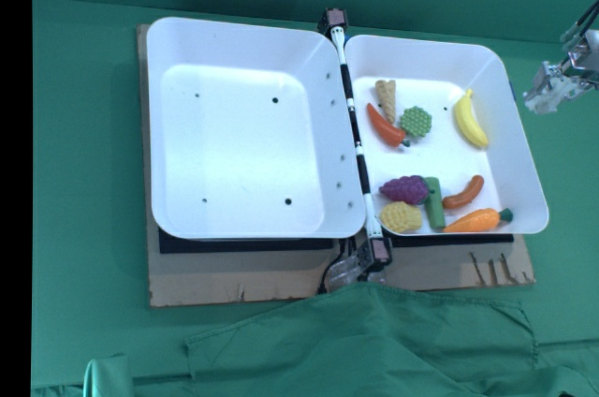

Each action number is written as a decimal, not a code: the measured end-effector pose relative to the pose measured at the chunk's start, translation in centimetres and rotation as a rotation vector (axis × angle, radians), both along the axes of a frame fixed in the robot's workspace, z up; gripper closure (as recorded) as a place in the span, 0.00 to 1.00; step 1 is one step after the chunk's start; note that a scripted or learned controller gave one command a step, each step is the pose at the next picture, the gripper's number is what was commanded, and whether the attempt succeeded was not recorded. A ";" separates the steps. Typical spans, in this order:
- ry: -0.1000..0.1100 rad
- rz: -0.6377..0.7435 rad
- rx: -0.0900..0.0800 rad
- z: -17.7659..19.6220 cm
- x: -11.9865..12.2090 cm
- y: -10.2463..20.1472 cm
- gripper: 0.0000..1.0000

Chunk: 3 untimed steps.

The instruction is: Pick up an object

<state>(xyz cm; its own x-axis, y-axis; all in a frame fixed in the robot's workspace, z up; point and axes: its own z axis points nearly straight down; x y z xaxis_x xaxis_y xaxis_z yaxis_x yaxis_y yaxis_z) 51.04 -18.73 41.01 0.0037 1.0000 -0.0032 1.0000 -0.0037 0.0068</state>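
This is a robot test lab, not a home. Well to the left of the pincer [554, 90], a counter [84, 152] draped in plain green cloth [374, 344] carries two shallow white bins [248, 44] on a cardboard sheet [234, 287]. The nearer bin holds plastic toy food such as a banana [471, 119] and a carrot [475, 220].

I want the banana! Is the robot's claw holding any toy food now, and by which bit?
Nothing is held. The gripper hangs outside the right bin; the banana lies inside it.
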 end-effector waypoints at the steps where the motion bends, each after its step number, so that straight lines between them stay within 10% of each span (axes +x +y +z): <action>1: -0.008 0.000 -0.003 9.0 -1.7 0.0 1.00; 3: 0.003 -0.001 0.000 8.1 -1.7 0.0 1.00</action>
<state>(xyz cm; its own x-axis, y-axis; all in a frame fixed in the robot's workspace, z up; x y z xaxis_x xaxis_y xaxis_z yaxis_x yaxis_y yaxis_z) 49.31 -18.73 49.08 0.0042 1.0000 -0.0028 1.0000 -0.0042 0.0043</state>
